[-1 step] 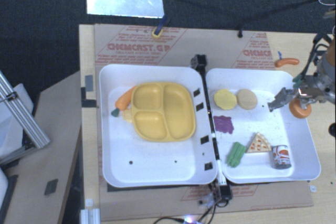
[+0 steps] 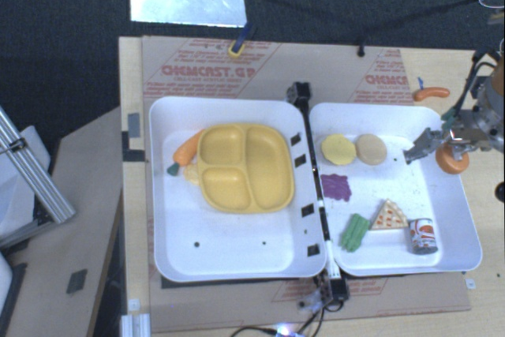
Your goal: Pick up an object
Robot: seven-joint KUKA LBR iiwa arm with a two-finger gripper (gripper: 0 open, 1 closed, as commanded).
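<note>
Camera view: my jaws [image 2: 420, 146] hang over the right bin's far right part, with every candidate object lying to their left or nearer the camera.

I read the dark fingers as pointing left and slightly parted, with nothing between them, though they are small and I would not swear to the gap. The closest thing is the tan round piece [image 2: 371, 148], just left of the jaws and level with them, touching the yellow round piece [image 2: 338, 148] beyond it. The pizza slice [image 2: 388, 215] and small can [image 2: 423, 236] sit well below the jaws, toward the near rim of the right bin [image 2: 454, 201]. I judge the tan piece the natural target: a short shift left, then down.
</note>
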